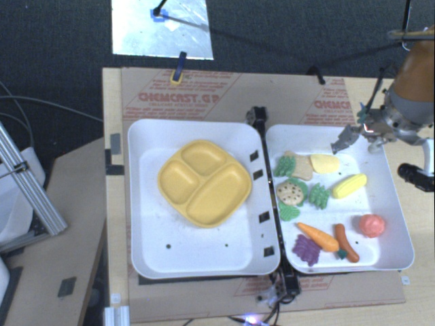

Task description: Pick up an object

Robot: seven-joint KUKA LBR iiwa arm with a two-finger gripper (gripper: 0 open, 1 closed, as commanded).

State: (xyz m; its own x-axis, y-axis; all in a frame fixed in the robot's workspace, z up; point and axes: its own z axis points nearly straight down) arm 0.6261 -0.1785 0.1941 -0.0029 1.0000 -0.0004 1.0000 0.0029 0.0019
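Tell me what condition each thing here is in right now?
Yellow plate: upright in the left bin, nothing on it.
Corn: lying loose in the right bin.
Carrot: lying against the sausage.
Gripper: over the right bin's far edge, holding nothing visible.

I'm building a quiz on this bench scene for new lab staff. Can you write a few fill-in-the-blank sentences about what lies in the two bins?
1. The yellow divided plate lies in the ____ bin.
2. The plate has ____ compartments.
3. The carrot lies in the right bin beside a bunch of purple ____.
4. The gripper hovers over the ____ bin's far edge.

Missing words: left; three; grapes; right
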